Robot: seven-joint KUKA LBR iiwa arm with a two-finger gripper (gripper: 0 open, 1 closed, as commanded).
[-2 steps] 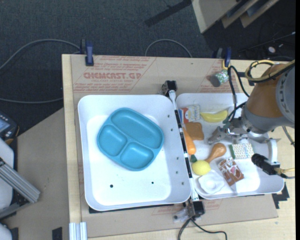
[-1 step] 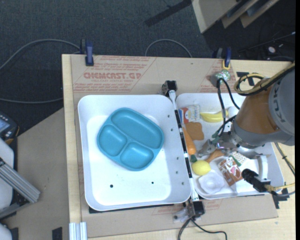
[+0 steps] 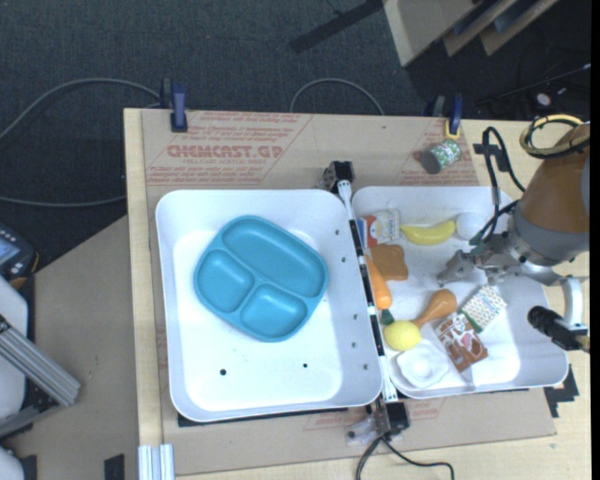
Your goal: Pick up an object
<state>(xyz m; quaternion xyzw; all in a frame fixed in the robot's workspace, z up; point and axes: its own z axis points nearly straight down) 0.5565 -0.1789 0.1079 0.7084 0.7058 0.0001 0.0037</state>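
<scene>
l bin (image 3: 178, 309) – divided tray (image 3: 261, 277) inside; r bin (image 3: 525, 370) – banana (image 3: 429, 232) behind lemon (image 3: 401, 335).

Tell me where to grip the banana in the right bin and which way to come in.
Grip the banana across its thick middle, coming straight down from above. It lies flat, its long axis across the bin, curved ends tapering. The carton sits close at its left end, so the middle probably offers the freest sides.

My tabletop (image 3: 281, 155) is pale wood under a printed cardboard sheet, blue clamps (image 3: 177, 105) at its far edge. Around it lies dark carpet (image 3: 84, 56) crossed by grey cables (image 3: 66, 103); beige furniture (image 3: 450, 23) stands beyond the far right corner.
</scene>
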